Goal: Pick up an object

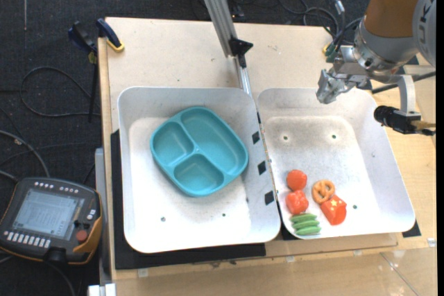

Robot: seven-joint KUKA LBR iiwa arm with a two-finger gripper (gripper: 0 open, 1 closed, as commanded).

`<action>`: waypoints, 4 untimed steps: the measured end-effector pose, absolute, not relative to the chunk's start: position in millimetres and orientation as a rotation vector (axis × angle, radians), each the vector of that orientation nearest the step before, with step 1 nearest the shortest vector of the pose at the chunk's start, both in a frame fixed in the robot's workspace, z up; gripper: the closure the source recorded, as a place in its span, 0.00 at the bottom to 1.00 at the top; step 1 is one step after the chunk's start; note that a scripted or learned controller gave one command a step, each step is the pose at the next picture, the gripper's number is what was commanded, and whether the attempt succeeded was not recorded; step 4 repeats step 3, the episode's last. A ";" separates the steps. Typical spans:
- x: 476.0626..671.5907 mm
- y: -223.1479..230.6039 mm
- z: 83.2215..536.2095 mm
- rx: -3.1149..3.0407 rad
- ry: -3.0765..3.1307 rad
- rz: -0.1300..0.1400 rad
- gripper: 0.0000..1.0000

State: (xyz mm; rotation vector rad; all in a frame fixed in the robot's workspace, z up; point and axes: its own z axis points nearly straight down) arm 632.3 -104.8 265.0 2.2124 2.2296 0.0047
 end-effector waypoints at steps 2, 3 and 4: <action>642.8 6.8 270.7 2.212 2.230 0.004 1.00; 648.2 59.8 249.5 2.215 2.232 -0.001 1.00; 648.2 59.8 249.5 2.215 2.232 -0.001 1.00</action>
